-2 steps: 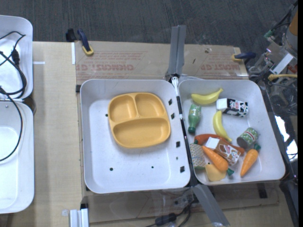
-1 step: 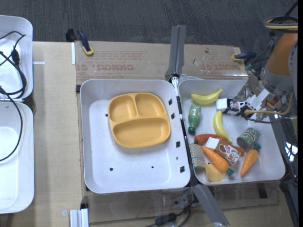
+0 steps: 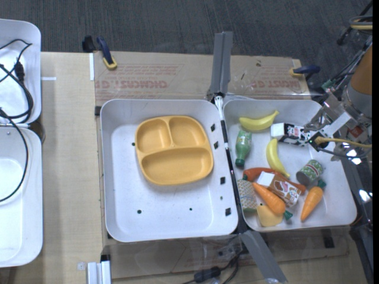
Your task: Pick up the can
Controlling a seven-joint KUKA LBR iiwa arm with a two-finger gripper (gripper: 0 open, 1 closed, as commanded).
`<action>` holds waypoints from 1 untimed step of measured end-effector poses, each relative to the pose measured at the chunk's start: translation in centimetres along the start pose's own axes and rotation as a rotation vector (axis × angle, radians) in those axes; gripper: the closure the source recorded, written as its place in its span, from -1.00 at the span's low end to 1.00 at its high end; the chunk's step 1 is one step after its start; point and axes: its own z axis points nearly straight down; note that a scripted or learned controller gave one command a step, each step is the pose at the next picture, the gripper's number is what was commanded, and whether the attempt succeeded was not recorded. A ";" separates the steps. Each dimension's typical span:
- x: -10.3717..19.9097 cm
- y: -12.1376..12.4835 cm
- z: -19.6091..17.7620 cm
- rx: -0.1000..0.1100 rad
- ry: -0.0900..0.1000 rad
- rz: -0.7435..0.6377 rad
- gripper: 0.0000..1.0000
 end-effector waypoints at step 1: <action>-3.1 1.5 9.7 0.011 0.008 -0.026 -1.00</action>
